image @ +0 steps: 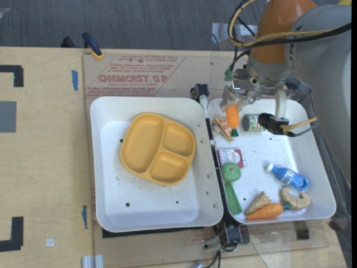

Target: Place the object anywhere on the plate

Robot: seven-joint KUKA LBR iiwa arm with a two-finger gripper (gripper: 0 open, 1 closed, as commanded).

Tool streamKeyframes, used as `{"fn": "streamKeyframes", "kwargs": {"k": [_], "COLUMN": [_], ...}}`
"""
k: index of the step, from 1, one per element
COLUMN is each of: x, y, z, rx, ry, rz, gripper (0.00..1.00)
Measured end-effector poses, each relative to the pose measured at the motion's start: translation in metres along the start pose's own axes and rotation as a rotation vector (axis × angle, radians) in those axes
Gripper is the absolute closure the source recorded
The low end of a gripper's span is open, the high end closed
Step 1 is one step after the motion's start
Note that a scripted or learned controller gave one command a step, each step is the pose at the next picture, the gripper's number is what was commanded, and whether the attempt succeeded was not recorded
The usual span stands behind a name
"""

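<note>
1. I see my claw (236, 106) low over the right white bin (318, 149), its prongs spread around a small orange carrot-like piece (232, 116); whether they pinch it I cannot tell.
2. The yellow three-section plastic plate (158, 148) lies in the left white bin (106, 166).
3. I judge this the grasping step; next I need a firm pinch, a lift, then travel left over the plate.

Blue bottle (288, 176), carrot (266, 211), green spoon (231, 180), red packet (230, 157), right bin (326, 200)
</note>
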State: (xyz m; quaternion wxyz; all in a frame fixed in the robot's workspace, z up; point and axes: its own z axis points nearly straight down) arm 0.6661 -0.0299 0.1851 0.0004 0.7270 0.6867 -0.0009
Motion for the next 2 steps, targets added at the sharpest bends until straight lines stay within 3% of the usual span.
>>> {"fn": "streamKeyframes", "kwargs": {"k": [1, 2], "x": [0.0779, 0.0733], "y": [-0.0257, -0.0258], "z": [-0.0290, -0.0273], "rx": [-0.001, 0.002], "ry": [0.005, 0.002], "rz": [-0.045, -0.039], "gripper": [1.00, 0.00]}}
